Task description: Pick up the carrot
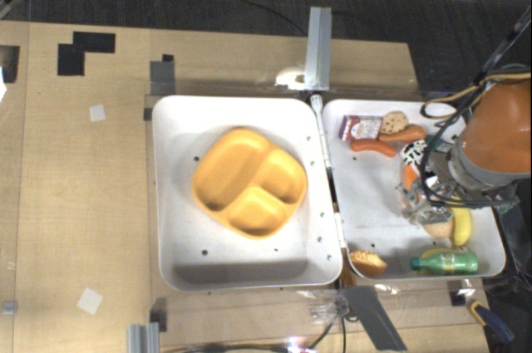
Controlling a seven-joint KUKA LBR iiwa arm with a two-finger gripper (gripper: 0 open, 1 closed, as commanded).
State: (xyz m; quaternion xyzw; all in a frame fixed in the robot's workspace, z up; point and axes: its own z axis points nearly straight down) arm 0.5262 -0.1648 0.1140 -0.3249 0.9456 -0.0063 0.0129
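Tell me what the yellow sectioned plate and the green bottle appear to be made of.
The yellow three-compartment plate looks like moulded plastic, matte to slightly glossy: uniform colour, rounded dividers, soft highlights. The green bottle with a yellow label, lying on its side in the right white bin, also looks plastic, with a smoother sheen; at this size, glass cannot be ruled out.

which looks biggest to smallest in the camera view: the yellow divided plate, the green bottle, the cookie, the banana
1. yellow divided plate, by far the largest
2. green bottle
3. banana, though the arm partly covers it, so its rank against the bottle is unsure
4. cookie, smallest
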